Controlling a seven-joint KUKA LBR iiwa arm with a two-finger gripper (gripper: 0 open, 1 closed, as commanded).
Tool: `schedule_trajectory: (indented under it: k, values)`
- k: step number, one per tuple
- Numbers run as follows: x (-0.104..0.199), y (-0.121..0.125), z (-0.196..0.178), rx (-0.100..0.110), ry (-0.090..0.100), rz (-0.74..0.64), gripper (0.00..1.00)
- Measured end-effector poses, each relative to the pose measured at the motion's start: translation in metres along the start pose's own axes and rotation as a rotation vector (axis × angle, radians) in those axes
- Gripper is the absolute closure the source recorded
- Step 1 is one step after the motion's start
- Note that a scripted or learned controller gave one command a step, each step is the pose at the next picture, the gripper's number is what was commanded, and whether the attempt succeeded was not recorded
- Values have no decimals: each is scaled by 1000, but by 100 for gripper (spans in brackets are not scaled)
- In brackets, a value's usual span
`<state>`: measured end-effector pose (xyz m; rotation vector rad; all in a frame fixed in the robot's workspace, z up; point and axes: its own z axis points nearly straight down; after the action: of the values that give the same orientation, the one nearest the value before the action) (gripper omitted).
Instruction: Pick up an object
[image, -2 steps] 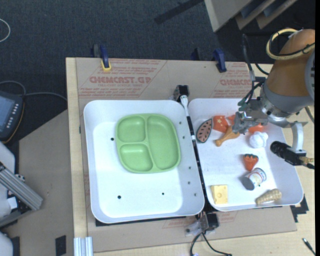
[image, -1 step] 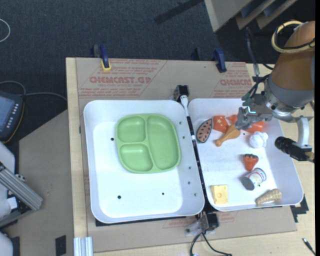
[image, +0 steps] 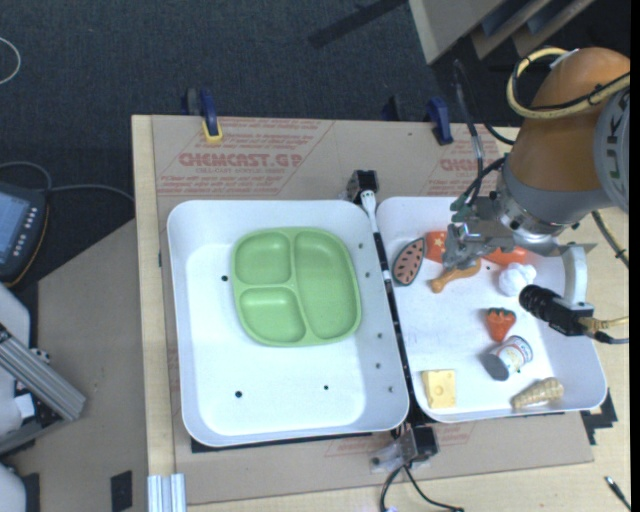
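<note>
My gripper (image: 464, 246) hangs low over the far left part of the right bin (image: 560, 400). It is right above a tan, carrot-shaped piece (image: 452, 279) and beside an orange-red piece (image: 436, 246). A brown oval slice with dark seeds (image: 407, 262) lies just to their left, near the bin wall. Further objects lie in the same bin: a white piece (image: 512, 280), a strawberry (image: 500, 322), a small can (image: 510, 355), a yellow cheese block (image: 438, 387) and an ice cream cone (image: 537, 395). The arm hides part of the bin's far right.
The left bin (image: 200, 330) holds a green divided plate (image: 296, 286). A raised divider (image: 385, 290) runs between the two bins. Open white floor lies in the middle of the right bin, between the slice and the cheese.
</note>
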<state>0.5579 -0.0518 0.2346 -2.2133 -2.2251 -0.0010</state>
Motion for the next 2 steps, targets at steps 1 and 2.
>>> schedule_trajectory:
  k: [1,2]
  values:
    - [56,-31,2,2,0,0,100]
    - [90,-56,8,3,-1,2,100]
